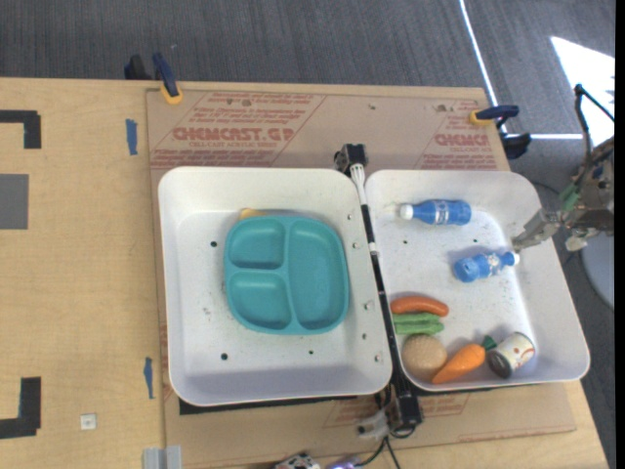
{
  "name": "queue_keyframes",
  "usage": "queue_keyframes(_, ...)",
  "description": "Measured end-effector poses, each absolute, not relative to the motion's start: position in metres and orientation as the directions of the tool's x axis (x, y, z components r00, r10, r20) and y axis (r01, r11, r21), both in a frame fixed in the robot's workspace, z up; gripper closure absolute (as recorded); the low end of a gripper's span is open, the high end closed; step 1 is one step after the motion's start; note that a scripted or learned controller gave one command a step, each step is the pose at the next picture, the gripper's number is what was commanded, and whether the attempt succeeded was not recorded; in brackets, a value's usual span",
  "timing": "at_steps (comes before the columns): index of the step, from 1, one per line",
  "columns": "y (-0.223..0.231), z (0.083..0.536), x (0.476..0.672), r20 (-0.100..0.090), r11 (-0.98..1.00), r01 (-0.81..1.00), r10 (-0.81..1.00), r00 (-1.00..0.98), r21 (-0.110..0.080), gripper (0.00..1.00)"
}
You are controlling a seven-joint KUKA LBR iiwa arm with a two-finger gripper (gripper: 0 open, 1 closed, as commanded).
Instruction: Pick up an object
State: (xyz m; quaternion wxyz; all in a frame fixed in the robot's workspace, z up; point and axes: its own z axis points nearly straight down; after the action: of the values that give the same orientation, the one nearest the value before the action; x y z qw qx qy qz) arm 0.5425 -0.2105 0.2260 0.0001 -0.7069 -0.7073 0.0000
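Nearest the camera, along the front wall of the right bin [571,355], a small can [512,353] lies on its side, touching an orange carrot [462,362] that points toward it, with a tan ball [423,355] just to the carrot's other side. Behind them lie a green pod [417,324] and an orange-red one [420,307], both crosswise. Mid-bin is the small blue bottle [481,265], its long axis running across the bin with the white cap toward my side; I judge this the likeliest thing to take, since it lies just beside my gripper [532,233], a little nearer the camera and further into the bin. My gripper reaches in over the bin's right rim at a low slant, tip aimed toward that cap, nothing between the fingers; whether they stand apart or together I cannot tell. Further back lies a larger blue bottle [436,212], also crosswise. Across the divider, the left bin [186,262] holds a teal divided plate [287,273].
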Motion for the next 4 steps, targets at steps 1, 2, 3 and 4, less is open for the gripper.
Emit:
queue_keyframes(1, -0.183, 0.134, 0.601, 0.001, -0.098, 0.995, 0.995, 0.098, -0.001, 0.0)
queue_keyframes(2, -0.131, 0.091, 0.641, 0.001, -0.215, 0.977, 0.977, 0.215, -0.001, 0.0)
queue_keyframes(3, -0.154, 0.086, 0.664, 0.006, 0.092, 0.996, 0.996, -0.092, -0.017, 0.0)
queue_keyframes(4, -0.171, 0.085, 0.666, 0.005, 0.315, 0.949, 0.949, -0.315, -0.006, 0.0)
